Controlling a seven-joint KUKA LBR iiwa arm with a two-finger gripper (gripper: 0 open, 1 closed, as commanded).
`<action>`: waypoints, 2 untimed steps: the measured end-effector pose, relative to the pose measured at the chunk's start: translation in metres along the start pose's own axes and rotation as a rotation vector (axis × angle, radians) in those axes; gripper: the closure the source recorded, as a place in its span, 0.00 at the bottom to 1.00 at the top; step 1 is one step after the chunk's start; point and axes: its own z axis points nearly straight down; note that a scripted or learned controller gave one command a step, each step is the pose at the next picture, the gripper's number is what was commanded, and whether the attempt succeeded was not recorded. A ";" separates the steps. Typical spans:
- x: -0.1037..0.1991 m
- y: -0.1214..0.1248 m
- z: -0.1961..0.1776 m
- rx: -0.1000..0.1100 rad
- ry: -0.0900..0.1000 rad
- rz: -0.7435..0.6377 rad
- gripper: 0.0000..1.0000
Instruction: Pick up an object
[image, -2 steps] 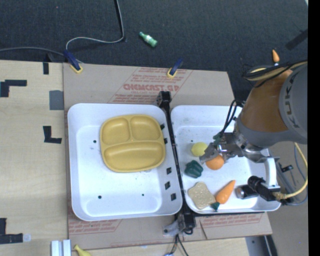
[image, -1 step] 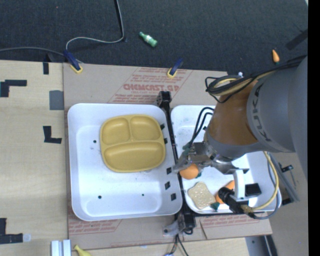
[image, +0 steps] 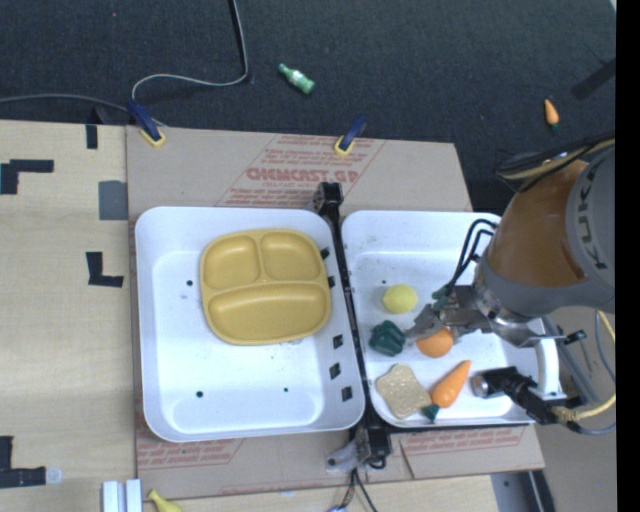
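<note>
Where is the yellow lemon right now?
The lemon lies in the right bin, near its middle, just above the dark green toy and left of the claw.

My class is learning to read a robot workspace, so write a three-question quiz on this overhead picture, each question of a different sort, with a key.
1. True or false: the yellow divided plate lies in the left bin.
2. Multiple choice: the end effector is closest to which item? A) the carrot B) the small orange ball C) the green item on the dark floor
3. Fill in: the yellow ball lies in the ____ bin.

Key: 1 true. 2 B. 3 right.
</note>
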 end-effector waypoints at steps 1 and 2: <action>0.083 0.001 -0.051 -0.001 0.002 -0.004 1.00; 0.036 0.000 -0.064 -0.001 0.000 -0.002 1.00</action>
